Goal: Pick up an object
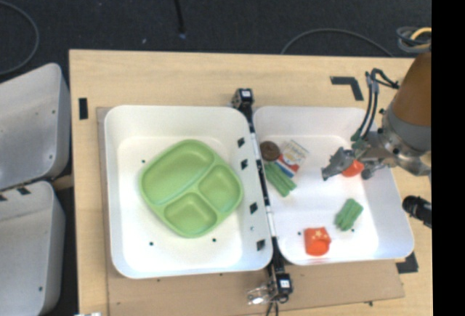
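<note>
The right bin (320, 126) holds several small objects. A brown round piece (269, 151), a pale packet with red and blue marks (293, 154) and a green oblong (280, 180) lie near its left wall. A second green piece (349, 213) and a red block (317, 240) lie toward the front. My gripper (352, 163) hangs low over the bin's right half, directly at a small orange-red object (352, 170). That object is partly covered by the gripper, and I cannot make out whether it is gripped.
A green three-compartment plate (190, 187) lies in the left bin (123, 249). A ridge with black clips (256, 184) divides the two bins. The arm's orange band (415, 93) rises at the right, with cables beside it.
</note>
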You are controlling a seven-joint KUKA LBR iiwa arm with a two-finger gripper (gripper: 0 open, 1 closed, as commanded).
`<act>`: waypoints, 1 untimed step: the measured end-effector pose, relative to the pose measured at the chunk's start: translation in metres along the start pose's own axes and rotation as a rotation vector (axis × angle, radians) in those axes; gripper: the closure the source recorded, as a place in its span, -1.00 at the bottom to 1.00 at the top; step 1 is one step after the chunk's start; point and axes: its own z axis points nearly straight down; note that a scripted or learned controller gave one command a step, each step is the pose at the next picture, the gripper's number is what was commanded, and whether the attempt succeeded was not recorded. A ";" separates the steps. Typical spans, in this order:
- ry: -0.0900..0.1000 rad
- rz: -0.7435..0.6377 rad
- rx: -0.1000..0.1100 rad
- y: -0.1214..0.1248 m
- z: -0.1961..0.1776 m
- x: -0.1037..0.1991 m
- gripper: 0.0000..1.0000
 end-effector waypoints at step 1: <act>-0.003 -0.003 -0.013 0.003 -0.007 0.000 -1.00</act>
